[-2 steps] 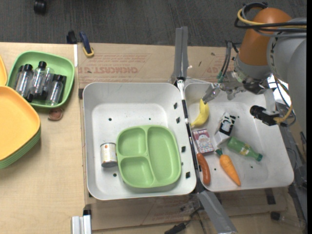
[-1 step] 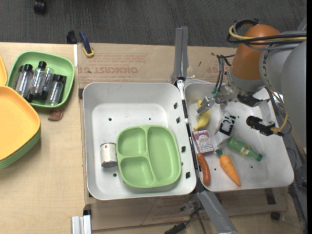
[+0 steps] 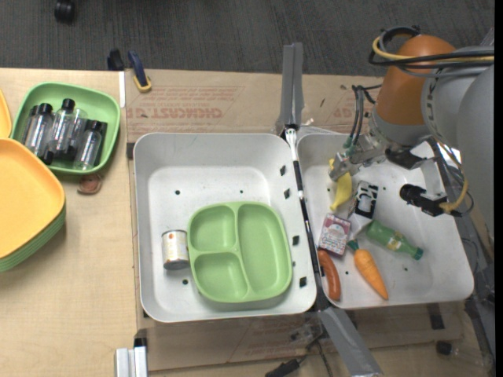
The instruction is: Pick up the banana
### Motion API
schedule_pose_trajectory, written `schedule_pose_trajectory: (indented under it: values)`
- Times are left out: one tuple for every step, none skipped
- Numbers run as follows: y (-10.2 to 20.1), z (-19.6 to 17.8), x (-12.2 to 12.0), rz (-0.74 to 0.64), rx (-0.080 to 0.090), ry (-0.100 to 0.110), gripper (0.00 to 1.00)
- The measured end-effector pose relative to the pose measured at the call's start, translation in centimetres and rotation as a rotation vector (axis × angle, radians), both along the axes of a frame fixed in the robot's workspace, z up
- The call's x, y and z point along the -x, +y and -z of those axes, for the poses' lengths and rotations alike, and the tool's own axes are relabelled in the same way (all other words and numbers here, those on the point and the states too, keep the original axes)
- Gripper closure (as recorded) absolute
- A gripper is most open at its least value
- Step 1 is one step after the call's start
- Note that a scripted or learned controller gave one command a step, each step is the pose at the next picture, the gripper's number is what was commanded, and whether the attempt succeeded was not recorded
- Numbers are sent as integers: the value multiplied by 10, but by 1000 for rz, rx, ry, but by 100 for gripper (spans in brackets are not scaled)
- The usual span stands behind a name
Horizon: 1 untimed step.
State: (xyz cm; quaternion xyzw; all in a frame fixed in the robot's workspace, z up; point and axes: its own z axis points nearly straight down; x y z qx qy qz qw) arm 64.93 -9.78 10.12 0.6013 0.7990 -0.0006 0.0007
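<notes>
The banana (image 3: 342, 190) is small and yellow and lies near the left wall of the right bin (image 3: 440, 289), in its back half. My gripper (image 3: 348, 162) hangs at the banana's upper end, directly over or touching its tip. The grey arm with its orange band (image 3: 409, 85) comes down to it from the upper right. The gripper's metal parts hide the top of the banana.
In the right bin a black-and-white item (image 3: 365, 199), a pink box (image 3: 334, 234), a green bottle (image 3: 393, 240), a carrot (image 3: 369, 272) and a red sausage (image 3: 330, 276) lie close by. The left bin (image 3: 157, 163) holds a green divided plate (image 3: 240, 251) and a tin can (image 3: 174, 248).
</notes>
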Motion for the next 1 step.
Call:
schedule_pose_trajectory:
  values:
    - [-21,-91,41,238,0,1,100]
